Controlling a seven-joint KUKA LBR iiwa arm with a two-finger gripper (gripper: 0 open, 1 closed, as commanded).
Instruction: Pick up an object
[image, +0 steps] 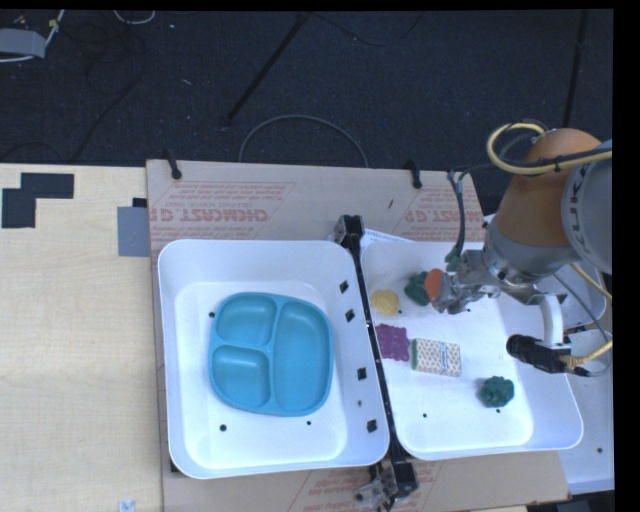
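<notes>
In the camera view, the gripper (452, 291) sits low in the right bin (545, 425), right of centre frame, just beside an orange-and-green object (427, 285); whether it is apart or together, I cannot tell. A blue tray (270, 352) fills the left bin (190, 270).

1. This is a robot lab or test bench, not a home.
2. A grey and orange industrial arm (548, 215) with exposed cables reaches over two white bins (190, 300) clamped side by side.
3. The bins rest on a printed cardboard sheet (260, 205) laid over a pale wooden bench (70, 340).
4. Loose cables (300, 125) lie on the dark carpet (150, 90) behind.
</notes>
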